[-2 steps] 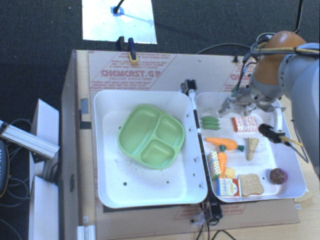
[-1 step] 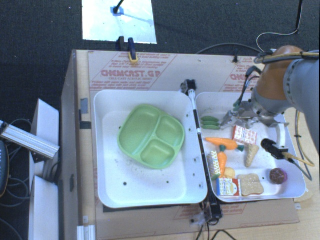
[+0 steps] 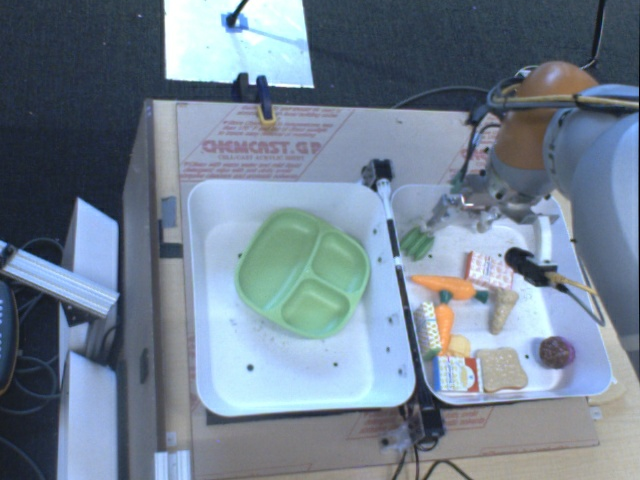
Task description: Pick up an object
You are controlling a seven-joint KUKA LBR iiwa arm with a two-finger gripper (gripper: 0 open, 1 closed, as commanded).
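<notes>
My gripper hangs low over the far end of the right bin, with the grey arm and its orange band behind it to the right. A small green item lies just to the gripper's near left, against the bin's left wall. Further toward the front lie a red and white box, a carrot, a second carrot, a tan piece, a slice of toast, a dark red ball and an orange and white box. I see nothing held in the gripper.
The left bin holds a green divided plate, tilted slightly. A raised divider runs between the two bins. Brown cardboard lies under the bins at the back.
</notes>
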